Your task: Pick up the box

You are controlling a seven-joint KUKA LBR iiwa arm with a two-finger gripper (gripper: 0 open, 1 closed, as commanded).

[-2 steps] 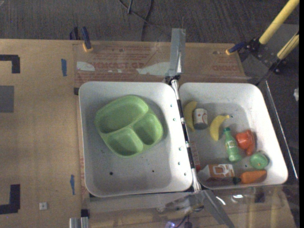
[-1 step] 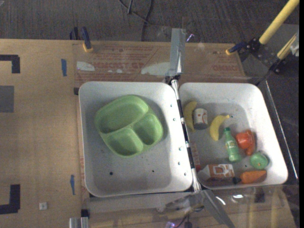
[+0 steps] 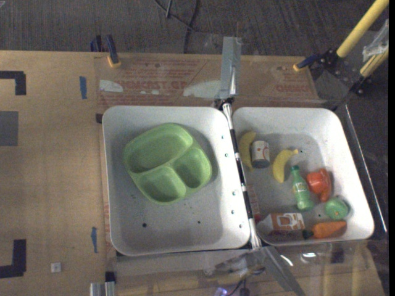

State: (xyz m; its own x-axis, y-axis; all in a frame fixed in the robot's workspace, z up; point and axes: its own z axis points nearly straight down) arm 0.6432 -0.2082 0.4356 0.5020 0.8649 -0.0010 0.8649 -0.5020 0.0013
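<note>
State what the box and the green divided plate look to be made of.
Box: likely printed cardboard, matte; flat faces, orange and white print. Green divided plate: probably moulded plastic, slightly glossy; uniform colour, rounded compartment edges, soft highlights.

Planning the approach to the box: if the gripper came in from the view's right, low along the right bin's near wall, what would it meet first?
Probably the orange carrot, lying just right of the box. Depth is unclear from above, so a higher path might clear it.
</note>
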